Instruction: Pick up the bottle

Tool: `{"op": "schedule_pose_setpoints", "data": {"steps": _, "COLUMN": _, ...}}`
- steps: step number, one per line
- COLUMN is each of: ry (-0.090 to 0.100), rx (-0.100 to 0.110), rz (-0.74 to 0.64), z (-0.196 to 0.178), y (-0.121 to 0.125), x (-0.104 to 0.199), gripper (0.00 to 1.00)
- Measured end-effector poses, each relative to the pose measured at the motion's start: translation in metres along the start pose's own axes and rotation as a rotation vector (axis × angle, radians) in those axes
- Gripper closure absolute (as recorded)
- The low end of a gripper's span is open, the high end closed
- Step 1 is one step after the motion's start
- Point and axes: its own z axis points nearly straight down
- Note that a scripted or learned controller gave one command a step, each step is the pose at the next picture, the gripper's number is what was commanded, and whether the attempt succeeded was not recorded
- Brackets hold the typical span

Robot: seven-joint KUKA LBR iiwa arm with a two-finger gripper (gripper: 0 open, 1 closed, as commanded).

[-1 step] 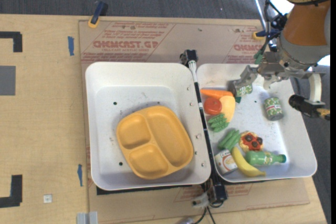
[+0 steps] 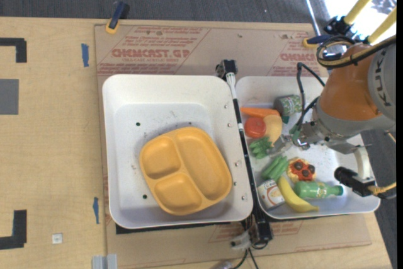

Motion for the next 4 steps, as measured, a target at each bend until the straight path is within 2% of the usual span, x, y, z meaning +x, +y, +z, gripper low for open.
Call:
{"op": "schedule_pose_setpoints", "data": {"steps": 1, "ry": -0.008, "rx": -0.020, "rz": 0.083, "z": 0.015, "y": -0.029, "x": 0.011, "gripper": 0.00}}
{"op": "schedule_pose_setpoints", "data": {"steps": 2, "ry": -0.015, "rx": -0.024, "rz": 0.087, "z": 0.004, "y": -0.029, "x": 0.008, "gripper": 1.00}}
{"op": "schedule_pose_setpoints", "data": {"steps": 3, "ry": 0.000, "rx": -0.002, "rz": 0.166, "z": -0.110, "y": -0.052, "x": 0.047, "gripper": 1.00}}
{"op": "schedule_pose_setpoints", "data": {"steps": 4, "ry": -0.001, "rx": -0.003, "rz": 0.109, "z": -0.127, "y": -0.042, "x": 0.099, "gripper": 1.00}}
